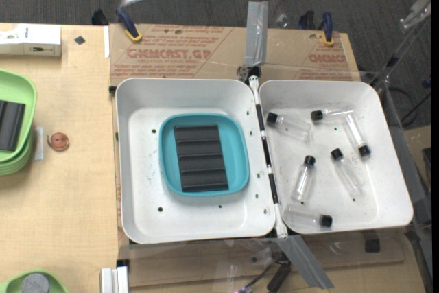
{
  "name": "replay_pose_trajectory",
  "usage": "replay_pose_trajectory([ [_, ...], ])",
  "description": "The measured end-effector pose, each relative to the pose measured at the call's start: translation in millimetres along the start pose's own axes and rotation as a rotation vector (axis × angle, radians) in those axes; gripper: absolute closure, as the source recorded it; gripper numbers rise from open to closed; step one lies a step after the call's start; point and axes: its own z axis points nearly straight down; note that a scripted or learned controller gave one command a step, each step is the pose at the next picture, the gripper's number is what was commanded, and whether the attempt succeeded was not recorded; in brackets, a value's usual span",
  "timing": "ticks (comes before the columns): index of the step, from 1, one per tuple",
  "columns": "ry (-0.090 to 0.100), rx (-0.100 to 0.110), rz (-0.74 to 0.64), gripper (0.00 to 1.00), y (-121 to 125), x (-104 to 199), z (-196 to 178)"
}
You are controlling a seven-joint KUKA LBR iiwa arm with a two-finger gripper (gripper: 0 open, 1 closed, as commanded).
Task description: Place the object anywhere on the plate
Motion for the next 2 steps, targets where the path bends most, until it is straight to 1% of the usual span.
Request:
replay_pose_trajectory([
  [2,0.0,0.0,0.0,0.0,0.0,0.0,0.0],
])
